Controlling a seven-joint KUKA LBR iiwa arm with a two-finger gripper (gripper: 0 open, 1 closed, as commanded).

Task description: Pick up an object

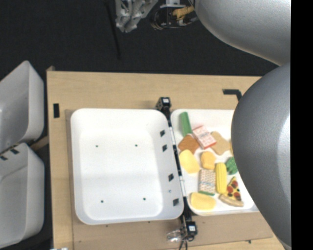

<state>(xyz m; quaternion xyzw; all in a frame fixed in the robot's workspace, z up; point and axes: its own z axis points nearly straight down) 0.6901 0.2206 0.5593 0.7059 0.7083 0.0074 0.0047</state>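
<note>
Gripper [129, 14] hangs at the top of the camera view, past the far edge of the bench [122, 90] and over dark ground. It is blurred and partly cut off by the frame, so I cannot tell whether it is released or clenched, and nothing can be seen in its grasp. Behind it, to the view's right, are a glimpse of orange and the grey arm [266, 156], whose thick links sweep down the right side.

Every candidate for picking lies down and to the right of the gripper in the view, in the right bin [215, 119]. The left bin [117, 166] sits more directly below the gripper, so the coming move, as I judge it, must cross the bench edge and bear right past the divide between the bins.

Nearest the gripper is a green stick [185, 123], in the bin's far left corner. Its long axis runs roughly along the divide. Just beyond it are a pink box [204, 137] and a brown piece [188, 143], close together. Further down come a yellow lump [189, 161], a corn cob [221, 177] lying the same way as the stick, and a pizza slice [232, 191]. The arm's lower link covers the bin's right part, so what lies there cannot be told.
</note>
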